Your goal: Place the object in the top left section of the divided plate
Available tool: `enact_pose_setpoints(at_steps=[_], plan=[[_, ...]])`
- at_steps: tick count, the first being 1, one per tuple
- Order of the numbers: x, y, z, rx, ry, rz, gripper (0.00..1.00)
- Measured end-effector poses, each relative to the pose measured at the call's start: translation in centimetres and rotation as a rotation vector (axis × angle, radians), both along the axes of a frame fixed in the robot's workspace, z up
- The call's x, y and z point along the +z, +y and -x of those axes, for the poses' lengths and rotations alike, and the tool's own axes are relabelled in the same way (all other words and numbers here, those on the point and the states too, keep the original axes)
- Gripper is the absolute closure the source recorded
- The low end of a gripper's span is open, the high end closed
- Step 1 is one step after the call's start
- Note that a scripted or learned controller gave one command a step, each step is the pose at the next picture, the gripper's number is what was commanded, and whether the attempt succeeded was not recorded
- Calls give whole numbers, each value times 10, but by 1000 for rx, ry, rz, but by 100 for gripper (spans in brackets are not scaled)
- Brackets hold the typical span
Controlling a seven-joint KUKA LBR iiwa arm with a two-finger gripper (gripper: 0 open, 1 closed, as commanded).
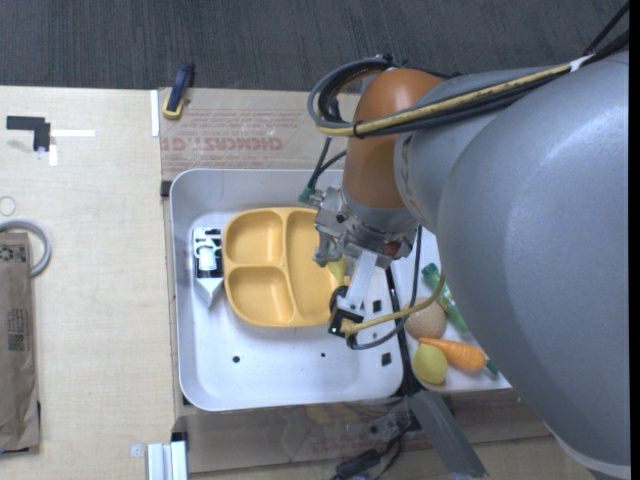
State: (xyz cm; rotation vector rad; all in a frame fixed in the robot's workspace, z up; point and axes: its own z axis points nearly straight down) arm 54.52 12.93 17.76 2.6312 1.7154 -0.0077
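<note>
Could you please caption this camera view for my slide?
Arm hangs over the yellow divided plate in a white bin, carrot nearby.

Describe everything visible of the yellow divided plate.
The yellow divided plate looks like smooth plastic, with raised ridges splitting it into two small upper sections and one larger lower one. It lies flat in the white bin. Its visible sections hold nothing. The arm hides its right edge; a black-and-white item sits by its left rim.

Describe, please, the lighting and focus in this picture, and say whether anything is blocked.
Camera view: light is even and soft, with faint shadows inside the white bin; the yellow divided plate is sharp; the grey arm, near the lens, looms large and slightly blurred, covering the bin's right part.
</note>
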Motion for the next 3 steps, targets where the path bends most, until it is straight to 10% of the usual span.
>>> enact_pose_setpoints(at_steps=[1, 2, 3], plan=[[0, 0, 0, 0, 0, 0, 0], [-80, 95, 61, -76, -15, -3, 0], [-80, 86, 65, -90, 5, 14, 100]])
